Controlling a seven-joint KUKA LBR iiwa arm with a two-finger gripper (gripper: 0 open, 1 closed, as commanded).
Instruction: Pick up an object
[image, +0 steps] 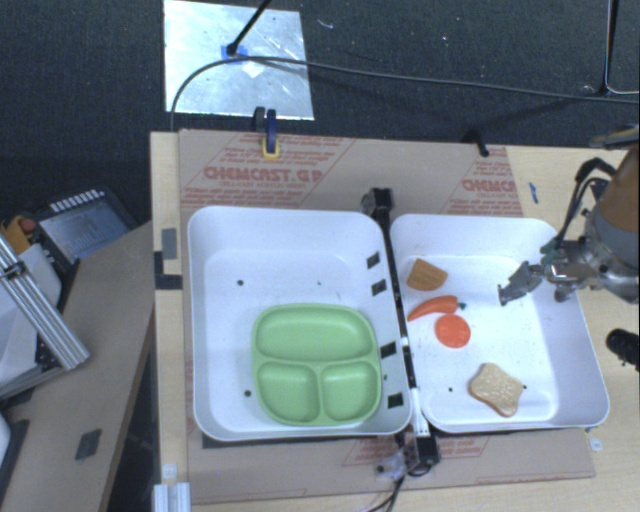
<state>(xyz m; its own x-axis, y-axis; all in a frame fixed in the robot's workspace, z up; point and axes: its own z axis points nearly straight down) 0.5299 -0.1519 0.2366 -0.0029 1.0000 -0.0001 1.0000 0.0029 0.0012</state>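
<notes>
Objects for the pick all sit in the right bin (575, 400), toward its left half: a tan wedge (428, 274) near the back-left corner, an orange carrot (434, 307) just in front of it lying roughly along the bin's width, a red-orange disc (453, 332) just beside the carrot's right end on its front side, and a toast slice (497, 388) near the front edge, well apart from the other three. Gripper (512, 287) hangs over the right bin's middle, coming in from the right edge and pointing left; the tip is right of the carrot and disc and clear of both, nothing between the fingers. Fingers are too small and dark here, can't tell their state. Grey wrist body and cabling sit over the bin's right wall. Left bin (215, 250) carries a green three-compartment tray (316, 362) near its front-right corner; tray compartments look bare. Black clips (385, 290) run down the seam where the two bins meet. Both bins rest on a brown cardboard sheet (330, 165) with red print, a yellow-and-black clamp (268, 133) at its back edge.
</notes>
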